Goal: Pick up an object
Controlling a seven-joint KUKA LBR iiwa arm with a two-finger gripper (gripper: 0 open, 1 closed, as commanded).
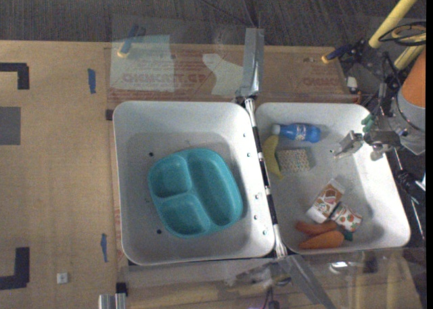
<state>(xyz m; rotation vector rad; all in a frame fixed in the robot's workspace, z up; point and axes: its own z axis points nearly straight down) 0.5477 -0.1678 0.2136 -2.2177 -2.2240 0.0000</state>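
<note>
Hovering over the right bin point(399, 223), the gripper point(353, 144) spreads empty fingers; the bottle point(298, 132) lies just beside them, best straddled squarely before closing.

The brown bench point(61, 186) carries 2 shallow white bins side by side: the right bin point(399, 223) lies directly beneath the jaws, the left bin point(135, 138) well off to their left, with blue tape strips point(91, 81) farther left still.
</note>
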